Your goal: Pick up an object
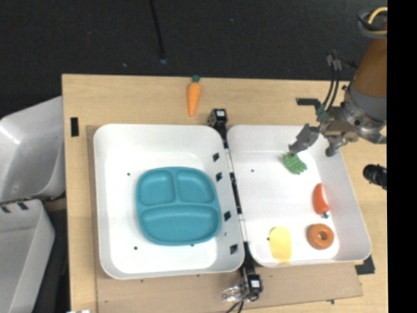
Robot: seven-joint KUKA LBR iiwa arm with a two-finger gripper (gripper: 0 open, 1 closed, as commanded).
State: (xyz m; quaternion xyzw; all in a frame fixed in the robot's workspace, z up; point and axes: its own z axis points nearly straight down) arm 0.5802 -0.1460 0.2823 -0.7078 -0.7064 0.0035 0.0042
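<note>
**Two white bins on a wooden surface, arm at upper right**

Left bin (111, 194), left-centre of frame: holds one teal divided plate (176, 205), three compartments, lying flat near the middle.

Bare wooden surface (273, 96) above the bins: one toy carrot (193, 97), orange with green top, upright in frame, just above the left bin's upper right corner, outside both bins.

Right bin (260, 175), right-centre of frame: green leafy toy (295, 163) near upper right; red piece (320, 199) along the right wall; yellow piece (280, 243) at lower centre; brown ring-shaped doughnut (320, 236) at lower right, just beside the yellow piece and below the red one.

Gripper (318, 144), upper right of frame, over the right bin's upper right corner: fingers spread apart, nothing between them; left finger tip just above the green leafy toy, contact not discernible.
</note>
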